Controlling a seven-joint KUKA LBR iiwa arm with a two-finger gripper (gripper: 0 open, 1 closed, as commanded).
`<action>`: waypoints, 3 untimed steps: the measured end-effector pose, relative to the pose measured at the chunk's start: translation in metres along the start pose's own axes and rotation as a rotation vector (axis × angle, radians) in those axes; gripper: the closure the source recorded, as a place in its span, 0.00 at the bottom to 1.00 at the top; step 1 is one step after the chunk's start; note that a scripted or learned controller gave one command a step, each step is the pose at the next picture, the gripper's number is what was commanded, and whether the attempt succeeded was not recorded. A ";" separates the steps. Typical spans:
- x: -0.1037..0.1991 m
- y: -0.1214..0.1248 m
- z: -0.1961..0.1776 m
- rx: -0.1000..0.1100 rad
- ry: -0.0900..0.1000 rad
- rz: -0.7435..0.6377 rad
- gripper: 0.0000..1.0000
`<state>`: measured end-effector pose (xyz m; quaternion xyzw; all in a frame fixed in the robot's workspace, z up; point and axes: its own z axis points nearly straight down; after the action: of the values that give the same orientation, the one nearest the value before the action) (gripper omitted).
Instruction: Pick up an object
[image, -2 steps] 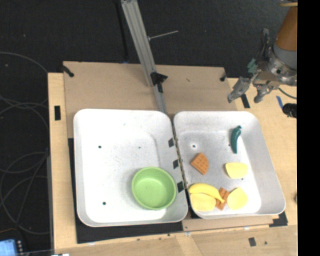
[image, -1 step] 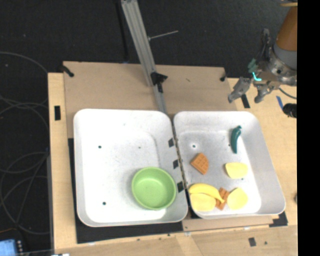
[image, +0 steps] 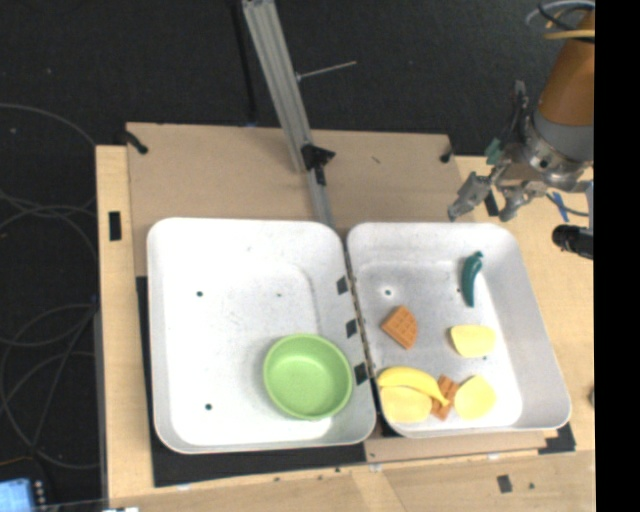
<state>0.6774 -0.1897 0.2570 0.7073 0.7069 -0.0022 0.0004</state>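
My gripper (image: 487, 198) hangs above the far right corner of the bench, just past the far rim of the right bin (image: 540, 330). Its two fingers (image: 465, 200) are spread apart with nothing between them, so I carry no object. My grey arm with its orange band rises toward the upper right.

The right bin holds all the small things I could pick up. Nearest my gripper is a teal curved piece (image: 469, 276), lying near the far right part of the bin floor. Toward the middle, closer to the divide between the bins, an orange waffle-patterned square (image: 400, 327) lies flat. To its right sits a pale yellow wedge (image: 472, 340). Along the near edge, a yellow banana-like shape (image: 406, 391) lies against the bin's left side, a small orange piece (image: 444, 392) touches it, and another yellow rounded piece (image: 476, 397) lies just beside that.

The left bin (image: 200, 270) holds a green bowl (image: 307, 375), upright, set in its near right corner close to the divide.

Both bins rest side by side on a tan board (image: 210, 170), and a metal pole (image: 282, 80) slants up from behind them.
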 end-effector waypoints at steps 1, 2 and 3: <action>0.000 0.001 0.063 0.003 0.001 0.000 0.00; -0.010 -0.004 0.110 0.001 0.000 0.001 0.00; -0.011 -0.002 0.094 -0.007 -0.003 -0.002 1.00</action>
<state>0.6752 -0.2006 0.1628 0.7067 0.7075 -0.0007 0.0041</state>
